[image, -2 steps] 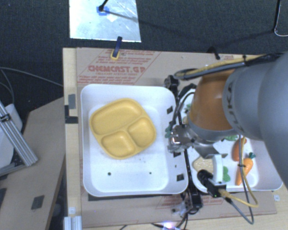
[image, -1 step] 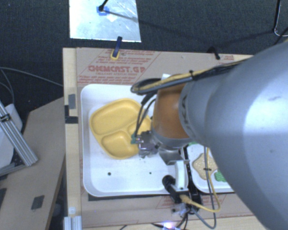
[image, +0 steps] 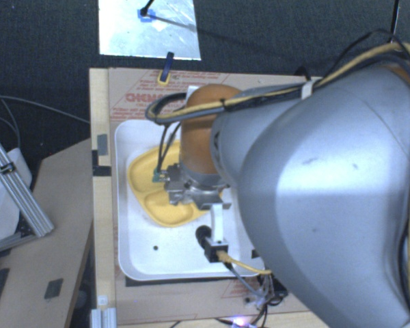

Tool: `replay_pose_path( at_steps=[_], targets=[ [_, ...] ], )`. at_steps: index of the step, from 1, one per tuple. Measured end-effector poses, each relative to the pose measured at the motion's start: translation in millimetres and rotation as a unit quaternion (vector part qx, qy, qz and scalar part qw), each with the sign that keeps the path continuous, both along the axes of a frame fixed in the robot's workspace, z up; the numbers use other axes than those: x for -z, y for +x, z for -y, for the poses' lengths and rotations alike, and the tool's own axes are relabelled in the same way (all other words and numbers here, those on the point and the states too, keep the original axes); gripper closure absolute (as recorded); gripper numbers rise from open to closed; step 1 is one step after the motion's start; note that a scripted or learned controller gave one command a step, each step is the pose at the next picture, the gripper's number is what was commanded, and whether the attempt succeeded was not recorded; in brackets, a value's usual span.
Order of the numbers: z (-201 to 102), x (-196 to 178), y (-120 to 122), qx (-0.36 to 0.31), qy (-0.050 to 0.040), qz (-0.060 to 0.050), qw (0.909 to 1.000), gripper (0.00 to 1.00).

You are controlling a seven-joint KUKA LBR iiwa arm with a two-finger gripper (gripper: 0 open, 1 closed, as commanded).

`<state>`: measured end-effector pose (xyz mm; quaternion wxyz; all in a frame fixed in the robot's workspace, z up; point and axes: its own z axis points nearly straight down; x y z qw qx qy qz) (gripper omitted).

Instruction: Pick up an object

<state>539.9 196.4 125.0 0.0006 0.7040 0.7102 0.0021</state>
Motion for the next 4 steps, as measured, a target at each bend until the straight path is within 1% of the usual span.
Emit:
replay_pose_path(
  at_steps=[1,2,3,4],
  targets=[
    [-27.1,-137.6,-1.4,0.000,0.0027,0.005,1.0000,1.00],
    [-38.8,-266.4,10.9,0.001,0.0022,0.005,1.0000,1.00],
    [23.4,-160.8,-15.9,0.007,-0.0031,-0.007,1.0000,1.00],
    [-42.1,-233.0,-54.9,-0.001,0.0015,0.001,1.0000,1.00]
  ],
)
